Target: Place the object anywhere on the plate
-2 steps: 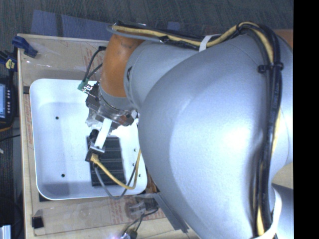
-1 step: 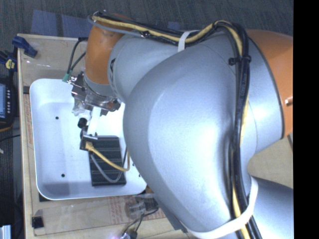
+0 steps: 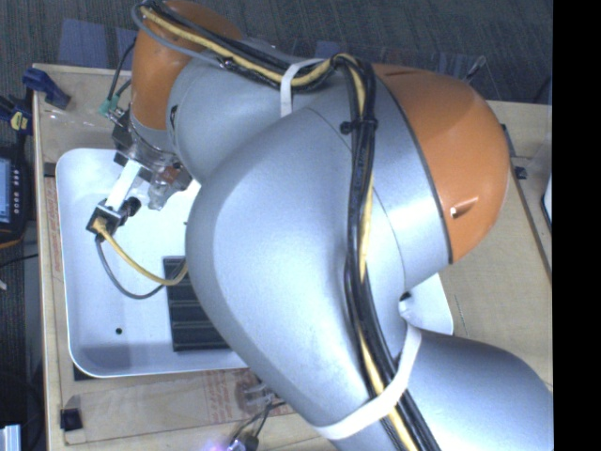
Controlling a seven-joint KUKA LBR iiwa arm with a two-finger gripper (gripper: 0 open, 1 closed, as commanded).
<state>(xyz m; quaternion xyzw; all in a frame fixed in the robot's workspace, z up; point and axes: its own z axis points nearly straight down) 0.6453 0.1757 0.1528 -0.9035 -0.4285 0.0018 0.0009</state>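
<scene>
From my screen I see the hand [image 3: 141, 188] low over the left bin [image 3: 75, 252], near its top end. I cannot tell if the hand is open or closed; the big grey arm [image 3: 310, 252] covers too much of it. A small white and black part sticks out to the left of the hand, with a yellow cable [image 3: 131, 266] looping down from it over the bin floor. I cannot pick out the object I am meant to move, and I see nothing I can be sure is held. A dark ribbed slab [image 3: 192, 313] lies on the bin floor, half under the arm. That may be the plate, but I am only guessing.

What could go wrong? I think the hand could come up with nothing, since I cannot see the object at all. The loose cable might also drag across the bin and push small things around. The arm blocks most of my view, so I could miss a drop.

The bin is white and smooth with a raised rim. It sits on a pale wood desk [image 3: 526, 252]. Blue clamps [image 3: 42, 85] sit at the desk's far left corner, and grey carpet [image 3: 282, 7] lies beyond
</scene>
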